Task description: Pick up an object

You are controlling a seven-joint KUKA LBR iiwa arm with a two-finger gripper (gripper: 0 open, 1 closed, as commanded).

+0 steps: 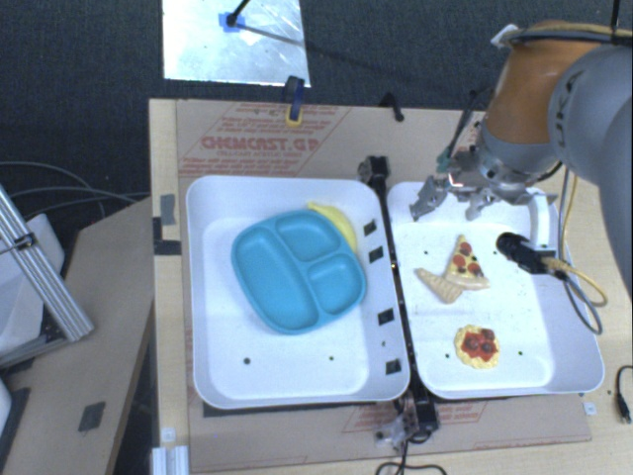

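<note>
My gripper (453, 204) hangs over the back of the right bin (529, 336), open, with nothing between its fingers. Just in front of it lies a toy pizza slice (466, 263) with red dots. A tan cone-shaped piece (438, 285) touches the slice's left corner. A small round yellow tart with red topping (478, 345) lies nearer the front of the same bin, apart from the others.
The left bin (226, 366) holds a blue divided plate (297, 270) with a yellow banana (337, 224) tucked at its back right edge. A black-clipped divider (384, 255) runs between the bins. The arm fills the upper right.
</note>
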